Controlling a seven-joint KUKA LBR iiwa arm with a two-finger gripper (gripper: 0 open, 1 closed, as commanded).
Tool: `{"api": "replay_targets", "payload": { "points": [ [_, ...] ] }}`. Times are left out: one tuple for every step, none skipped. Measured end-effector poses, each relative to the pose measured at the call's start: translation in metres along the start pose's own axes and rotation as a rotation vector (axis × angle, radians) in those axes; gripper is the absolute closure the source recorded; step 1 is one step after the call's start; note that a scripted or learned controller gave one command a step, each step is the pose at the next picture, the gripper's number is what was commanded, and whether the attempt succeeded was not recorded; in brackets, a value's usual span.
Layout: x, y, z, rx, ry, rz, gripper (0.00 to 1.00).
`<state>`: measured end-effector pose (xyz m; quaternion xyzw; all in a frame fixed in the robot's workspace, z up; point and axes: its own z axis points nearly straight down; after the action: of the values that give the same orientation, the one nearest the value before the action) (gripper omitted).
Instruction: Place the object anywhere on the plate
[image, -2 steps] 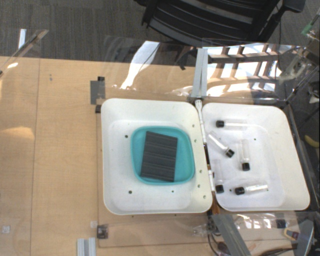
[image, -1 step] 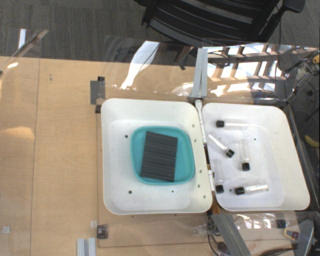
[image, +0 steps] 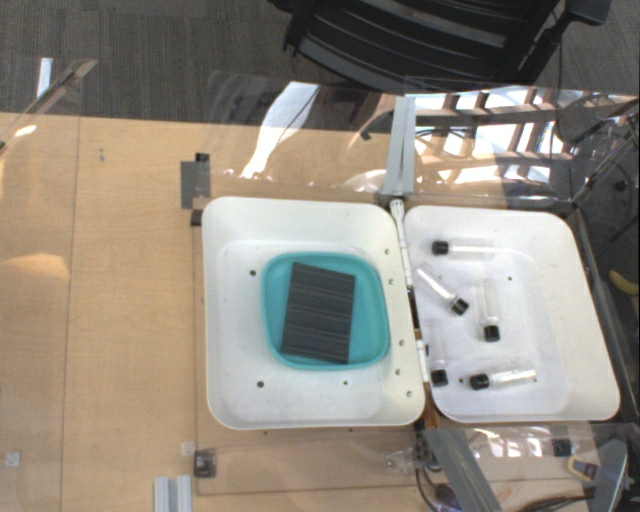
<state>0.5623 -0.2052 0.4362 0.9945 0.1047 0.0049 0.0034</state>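
Camera view: dark ribbed block (image: 319, 313) lies flat on the teal plate (image: 376, 345) in the left bin (image: 230, 385), well inside the rim. I judge the placing done; nothing left but clearing off. Block's long axis runs roughly top to bottom of the view, tilted slightly clockwise. Right bin (image: 560, 395) holds several small clear vials (image: 438, 289). State of my gripper: cannot tell.

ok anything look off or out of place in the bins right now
Nothing damaged or spilled. The dark ridged block lies flat on the teal plate in the left bin, slightly tilted. In the right bin, clear vials with black caps lie scattered at mixed angles, one at the left wall.
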Motion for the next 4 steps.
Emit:
{"api": "replay_targets", "payload": {
  "points": [
    [0.0002, -0.0004, 0.0004, 0.001, -0.001, -0.001, 0.0],
    [0.0002, -0.0004, 0.0004, 0.001, -0.002, -0.001, 0.0],
    [0.0002, -0.0004, 0.0004, 0.001, -0.002, -0.001, 0.0],
    [0.0001, -0.0004, 0.0004, 0.001, -0.002, -0.001, 0.0]
  ]
}}
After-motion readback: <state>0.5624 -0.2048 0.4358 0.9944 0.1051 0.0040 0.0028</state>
